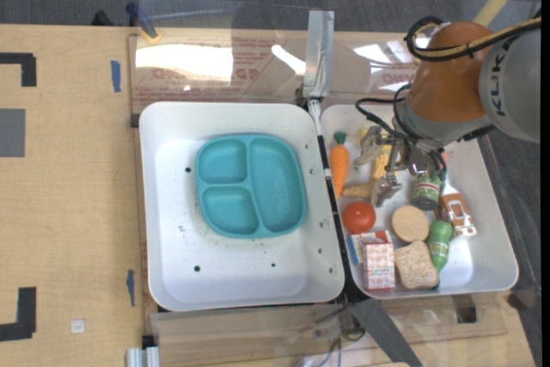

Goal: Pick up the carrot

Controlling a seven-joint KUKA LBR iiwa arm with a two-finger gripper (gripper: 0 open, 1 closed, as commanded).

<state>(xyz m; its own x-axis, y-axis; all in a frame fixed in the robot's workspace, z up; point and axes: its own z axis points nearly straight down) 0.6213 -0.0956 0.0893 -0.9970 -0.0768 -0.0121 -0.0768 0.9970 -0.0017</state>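
The carrot (339, 167) lies upright along the right bin's (494, 211) left wall, above a tomato (358, 216). The hand (388, 176) hovers just beside it; whether it is wide or narrow, I cannot tell.

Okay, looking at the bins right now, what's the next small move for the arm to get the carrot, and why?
Probably shift the gripper toward the left wall of the right bin, until it is over the carrot. The carrot lies along that wall, above the tomato, and the gripper sits to its right, over other toy food.
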